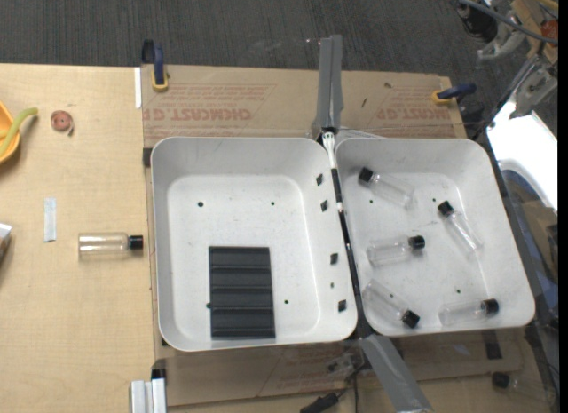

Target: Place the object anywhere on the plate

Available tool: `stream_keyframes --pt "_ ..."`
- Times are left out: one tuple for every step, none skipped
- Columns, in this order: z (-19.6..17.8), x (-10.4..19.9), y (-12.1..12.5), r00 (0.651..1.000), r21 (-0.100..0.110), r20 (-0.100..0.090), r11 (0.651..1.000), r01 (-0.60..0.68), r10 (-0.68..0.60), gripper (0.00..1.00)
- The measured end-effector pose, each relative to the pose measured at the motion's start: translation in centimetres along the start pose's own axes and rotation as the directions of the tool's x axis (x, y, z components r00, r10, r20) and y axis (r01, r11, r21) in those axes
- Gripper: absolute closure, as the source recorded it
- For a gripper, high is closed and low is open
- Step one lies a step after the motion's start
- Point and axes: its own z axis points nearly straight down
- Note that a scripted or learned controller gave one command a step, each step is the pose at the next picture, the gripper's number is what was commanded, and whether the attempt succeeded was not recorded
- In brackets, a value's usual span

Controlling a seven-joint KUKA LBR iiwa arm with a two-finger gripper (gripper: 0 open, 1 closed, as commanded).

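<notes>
Right now the left bin fills the frame's middle, with the dark ribbed plate lying flat at its lower centre. The right bin holds five clear black-capped bottles, scattered apart. My arm sits at the upper right corner; whether my gripper is open or closed I cannot tell. I judge the uppermost bottle nearest me: it lies down-left of my arm, long axis slanting upper left to lower right, the plate further left.
</notes>
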Motion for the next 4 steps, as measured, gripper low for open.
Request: stream_keyframes --pt "0.0 -8.0 3.9 0.998 0.0 0.002 0.998 -0.069 0.069 0.0" --pt "0.2 -9.2 10.9 0.998 0.001 0.004 0.998 -0.061 0.061 0.0" --pt "0.6 -3.0 5.4 0.999 0.0 0.002 0.999 -0.041 0.041 0.0" --pt "0.1 -6.0 11.6 0.998 0.001 0.003 0.998 -0.068 0.068 0.0"
